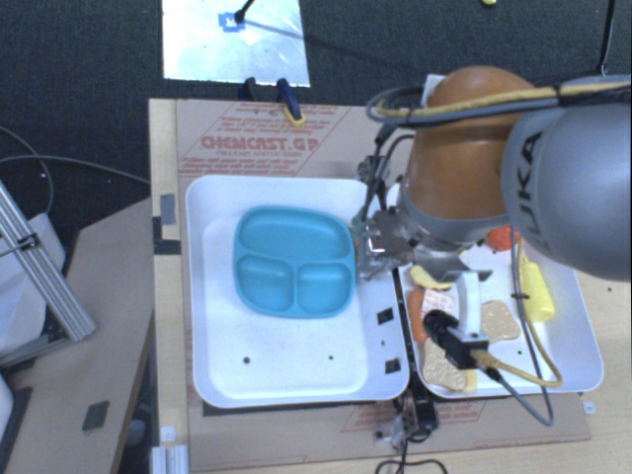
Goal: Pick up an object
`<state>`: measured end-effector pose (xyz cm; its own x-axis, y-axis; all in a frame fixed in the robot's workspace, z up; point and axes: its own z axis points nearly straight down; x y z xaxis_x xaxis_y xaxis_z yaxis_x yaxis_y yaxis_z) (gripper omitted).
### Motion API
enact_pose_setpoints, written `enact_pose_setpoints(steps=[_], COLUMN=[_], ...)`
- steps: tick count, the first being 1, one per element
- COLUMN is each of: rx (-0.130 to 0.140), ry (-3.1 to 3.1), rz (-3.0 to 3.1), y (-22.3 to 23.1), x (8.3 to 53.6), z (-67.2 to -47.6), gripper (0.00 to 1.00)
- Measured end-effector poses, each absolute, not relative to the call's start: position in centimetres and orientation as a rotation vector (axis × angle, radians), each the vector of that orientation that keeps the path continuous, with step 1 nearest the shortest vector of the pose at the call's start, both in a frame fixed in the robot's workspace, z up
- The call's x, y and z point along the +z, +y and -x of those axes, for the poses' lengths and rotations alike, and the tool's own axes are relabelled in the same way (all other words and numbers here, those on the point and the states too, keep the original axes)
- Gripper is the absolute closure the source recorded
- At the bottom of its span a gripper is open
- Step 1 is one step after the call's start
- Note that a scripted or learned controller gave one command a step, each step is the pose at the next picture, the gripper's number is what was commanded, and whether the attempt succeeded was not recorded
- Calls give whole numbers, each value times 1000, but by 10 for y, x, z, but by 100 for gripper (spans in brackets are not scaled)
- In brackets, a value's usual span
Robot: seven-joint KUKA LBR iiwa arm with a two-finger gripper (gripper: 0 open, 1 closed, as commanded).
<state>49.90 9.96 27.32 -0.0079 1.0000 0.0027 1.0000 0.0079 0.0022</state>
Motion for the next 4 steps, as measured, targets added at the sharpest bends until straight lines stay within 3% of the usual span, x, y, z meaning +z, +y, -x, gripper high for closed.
enact_pose_setpoints(steps=[1, 2, 3, 4], rx=[-11, -4, 6, -19], ry=[-2224, -2230, -2230, -2229], rz=[2228, 2218, 2203, 2223], y=[53, 69, 159, 129], x=[343, 304, 222, 348], z=[-488, -585, -569, -544], gripper=[100, 100, 100, 100])
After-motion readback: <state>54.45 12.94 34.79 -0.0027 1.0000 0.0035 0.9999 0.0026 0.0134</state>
